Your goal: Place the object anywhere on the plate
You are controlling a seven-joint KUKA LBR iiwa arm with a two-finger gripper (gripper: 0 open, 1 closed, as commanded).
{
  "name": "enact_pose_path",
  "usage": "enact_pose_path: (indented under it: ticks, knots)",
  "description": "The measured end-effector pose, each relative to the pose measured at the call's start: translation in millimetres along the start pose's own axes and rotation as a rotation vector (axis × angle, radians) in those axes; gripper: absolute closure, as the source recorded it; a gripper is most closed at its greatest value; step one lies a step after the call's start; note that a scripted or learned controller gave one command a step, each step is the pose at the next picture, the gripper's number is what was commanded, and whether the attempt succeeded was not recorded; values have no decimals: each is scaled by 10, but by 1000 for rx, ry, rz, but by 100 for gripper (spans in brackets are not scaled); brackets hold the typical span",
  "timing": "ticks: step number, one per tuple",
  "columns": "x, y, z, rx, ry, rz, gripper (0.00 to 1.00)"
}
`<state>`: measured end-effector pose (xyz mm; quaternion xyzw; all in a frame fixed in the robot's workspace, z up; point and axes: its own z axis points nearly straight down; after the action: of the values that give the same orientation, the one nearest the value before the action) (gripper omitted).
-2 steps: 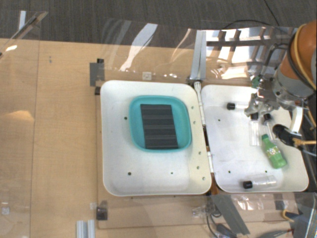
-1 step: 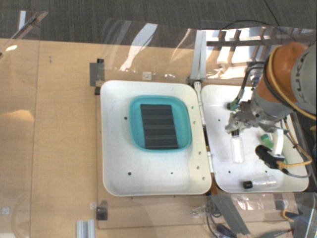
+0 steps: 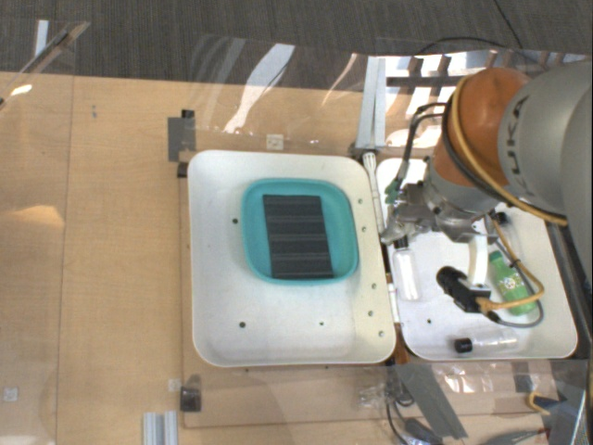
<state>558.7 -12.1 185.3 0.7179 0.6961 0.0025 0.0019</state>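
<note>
While the arm (image 3: pixel 519 128) hides much of the right bin (image 3: pixel 556 346), its contents blur.

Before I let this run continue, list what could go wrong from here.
1. The arm's wrist hangs low over the right bin, covering much of it, so whether anything has been grasped cannot be checked; it may travel over with nothing.
2. The teal plate carries a dark ridged insert; an object released there might rock or slide off.
3. Cables loop near the small items in the right bin and could snag as the arm moves.
</note>
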Motion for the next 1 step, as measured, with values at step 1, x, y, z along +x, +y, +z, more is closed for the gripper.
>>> enact_pose_path:
  ticks: [1]
  knots:
    - [892,57,-3,0,1,-181,100]
